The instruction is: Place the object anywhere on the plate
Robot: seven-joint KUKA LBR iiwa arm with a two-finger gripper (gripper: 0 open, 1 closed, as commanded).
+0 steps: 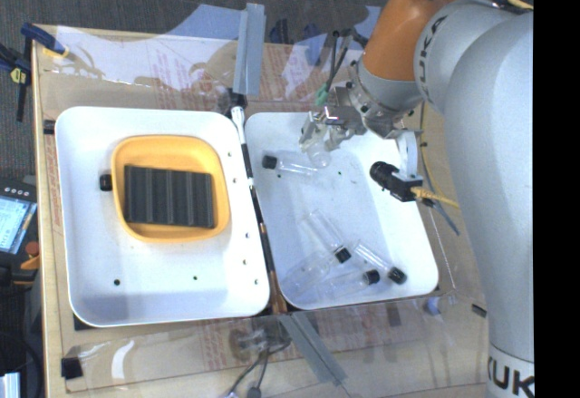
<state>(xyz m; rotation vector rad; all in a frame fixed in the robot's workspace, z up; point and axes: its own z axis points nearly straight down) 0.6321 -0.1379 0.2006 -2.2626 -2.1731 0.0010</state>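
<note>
Two white bins (91, 296) set side by side, yellow plate (169, 158) seated in left bin, clear tubes (349, 265) scattered in right bin, tool (322, 129) positioned over right bin's far edge, grip state cannot be determined.

Both white bins (163, 296) look like smooth, slightly glossy plastic. The yellow plate (168, 154) has a soft sheen, its dark ribbed insert (170, 195) matt. The tubes (319, 233) are clear, glassy plastic with black caps. The tool (324, 127) looks metallic; the tabletop (136, 70) resembles pale wood.

Yellow plate (136, 154), black ribbed insert (170, 196)
</note>
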